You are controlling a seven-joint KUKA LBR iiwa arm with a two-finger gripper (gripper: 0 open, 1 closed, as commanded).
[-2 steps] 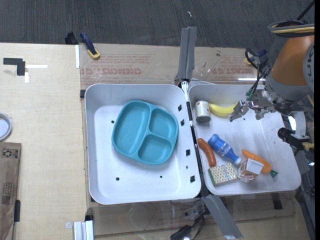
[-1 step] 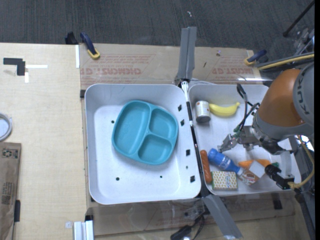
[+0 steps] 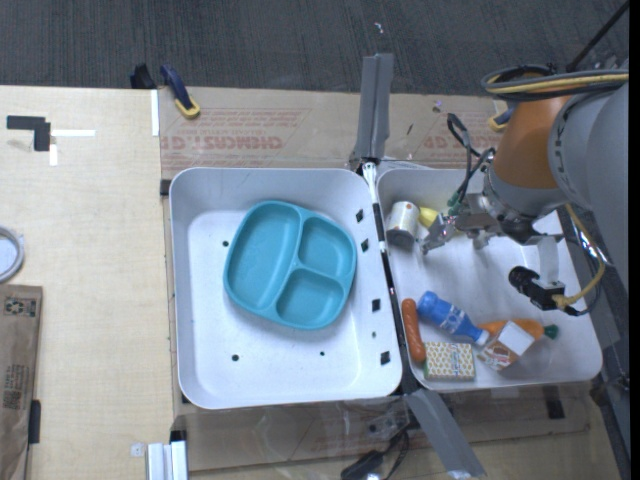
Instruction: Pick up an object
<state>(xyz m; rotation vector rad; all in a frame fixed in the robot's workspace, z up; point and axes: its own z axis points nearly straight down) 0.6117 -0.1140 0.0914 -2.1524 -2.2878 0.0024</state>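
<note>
A silver can [image 3: 402, 222] — short, cylindrical, lying on its side — is seen at the back left of the right bin [image 3: 575, 368], touching a small yellow item [image 3: 428, 215]. The gripper [image 3: 437, 234] is placed just beside it; how far it is open cannot be told. A blue bottle [image 3: 452, 321], an orange sausage [image 3: 411, 330] and a cracker box [image 3: 449, 360] are gathered nearer the front. A teal divided plate [image 3: 290, 264] is held in the left bin [image 3: 200, 368].

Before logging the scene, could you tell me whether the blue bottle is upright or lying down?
Lying down: the blue bottle rests on its side on the right bin's floor.
</note>
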